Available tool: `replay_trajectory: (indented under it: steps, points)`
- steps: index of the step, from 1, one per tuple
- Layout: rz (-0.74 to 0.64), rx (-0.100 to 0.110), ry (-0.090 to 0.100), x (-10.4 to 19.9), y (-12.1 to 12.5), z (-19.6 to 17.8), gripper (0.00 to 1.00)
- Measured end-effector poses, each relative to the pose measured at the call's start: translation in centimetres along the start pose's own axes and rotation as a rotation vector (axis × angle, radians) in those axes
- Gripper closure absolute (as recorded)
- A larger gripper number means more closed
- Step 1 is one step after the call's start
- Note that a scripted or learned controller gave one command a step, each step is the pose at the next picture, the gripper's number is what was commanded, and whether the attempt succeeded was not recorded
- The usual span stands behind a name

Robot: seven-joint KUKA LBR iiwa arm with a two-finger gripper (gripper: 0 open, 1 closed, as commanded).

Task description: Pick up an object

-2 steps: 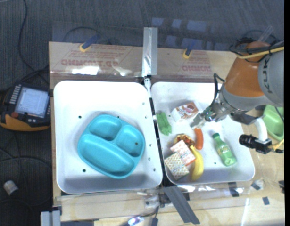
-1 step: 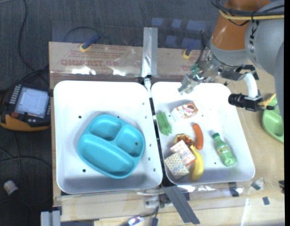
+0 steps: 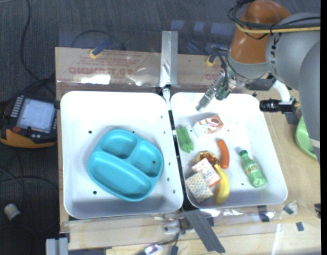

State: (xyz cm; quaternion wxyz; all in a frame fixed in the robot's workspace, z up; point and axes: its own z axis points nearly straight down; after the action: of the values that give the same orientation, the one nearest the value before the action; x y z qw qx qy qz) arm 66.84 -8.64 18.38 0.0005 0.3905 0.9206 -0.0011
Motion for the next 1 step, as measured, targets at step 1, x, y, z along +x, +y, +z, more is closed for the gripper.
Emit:
replay_trajectory:
  steps: [1]
  points:
    - [-0.013, -0.001, -0.003, -3.88, -7.69, -0.44, 1.0]
